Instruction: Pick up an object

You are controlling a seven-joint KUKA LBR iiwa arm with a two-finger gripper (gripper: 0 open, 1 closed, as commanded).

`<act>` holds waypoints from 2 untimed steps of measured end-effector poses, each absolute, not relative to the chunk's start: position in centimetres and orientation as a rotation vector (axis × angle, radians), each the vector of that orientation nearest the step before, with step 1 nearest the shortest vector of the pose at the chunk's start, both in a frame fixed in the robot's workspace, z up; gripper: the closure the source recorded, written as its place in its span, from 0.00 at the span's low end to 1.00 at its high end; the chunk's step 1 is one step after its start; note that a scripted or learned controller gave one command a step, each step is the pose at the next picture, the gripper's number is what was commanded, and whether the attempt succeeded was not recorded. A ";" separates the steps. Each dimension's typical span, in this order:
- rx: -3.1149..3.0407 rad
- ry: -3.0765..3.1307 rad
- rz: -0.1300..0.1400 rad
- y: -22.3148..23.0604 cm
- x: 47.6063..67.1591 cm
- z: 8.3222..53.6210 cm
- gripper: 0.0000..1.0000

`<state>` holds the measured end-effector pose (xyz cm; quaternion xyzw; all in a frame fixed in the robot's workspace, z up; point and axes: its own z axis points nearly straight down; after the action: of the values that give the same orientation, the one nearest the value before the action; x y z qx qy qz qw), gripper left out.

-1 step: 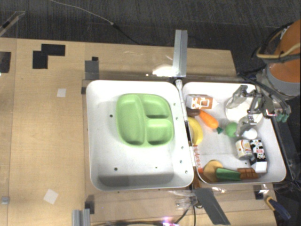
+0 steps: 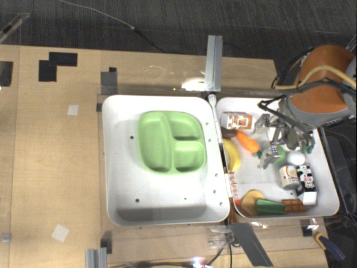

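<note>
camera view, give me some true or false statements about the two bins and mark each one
1. A light green divided plastic tray lies in the left white bin. True.
2. The orange plastic carrot lies in the left bin. False: it lies in the right white bin, beside the yellow banana.
3. The gripper is over the right bin. True.
4. The gripper is lifting the banana. False: the banana lies on the bin floor, apart from the gripper.
5. The green divided tray has a single compartment. False: it has three.
</note>
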<state>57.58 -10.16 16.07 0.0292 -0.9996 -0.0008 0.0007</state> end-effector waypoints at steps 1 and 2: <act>-0.054 -3.152 0.001 -9.4 61.5 9.6 0.00; -0.043 -3.162 0.002 -9.2 61.8 10.9 1.00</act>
<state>61.84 -9.21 10.94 -0.0137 -0.9999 0.0007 -0.0104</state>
